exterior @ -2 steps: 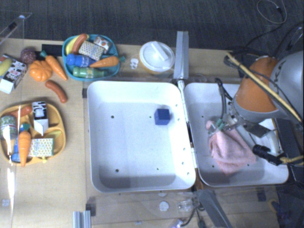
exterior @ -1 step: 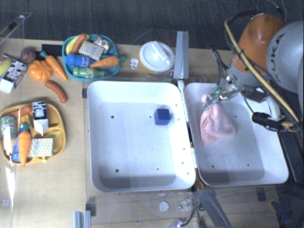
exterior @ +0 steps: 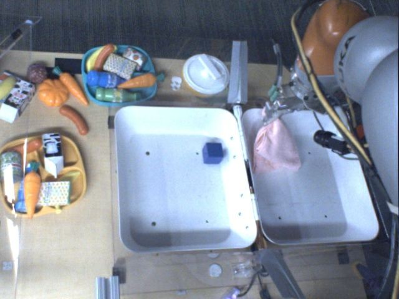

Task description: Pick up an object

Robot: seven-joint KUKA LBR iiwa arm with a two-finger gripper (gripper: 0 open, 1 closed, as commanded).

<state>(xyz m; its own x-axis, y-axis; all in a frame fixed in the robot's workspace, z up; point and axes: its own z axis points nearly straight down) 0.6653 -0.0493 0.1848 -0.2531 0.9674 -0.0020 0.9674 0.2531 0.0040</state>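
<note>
My gripper is over the far left corner of the right bin. It is shut on the top of a pink cloth, which hangs from the fingers in a bunched drape and spreads wider toward its lower end. A small blue cube lies alone in the left bin, right of the middle and well apart from the gripper.
The grey arm with its orange band fills the upper right. A white lidded bowl sits behind the left bin. Toy food fills a blue basket and a yellow tray on the left.
</note>
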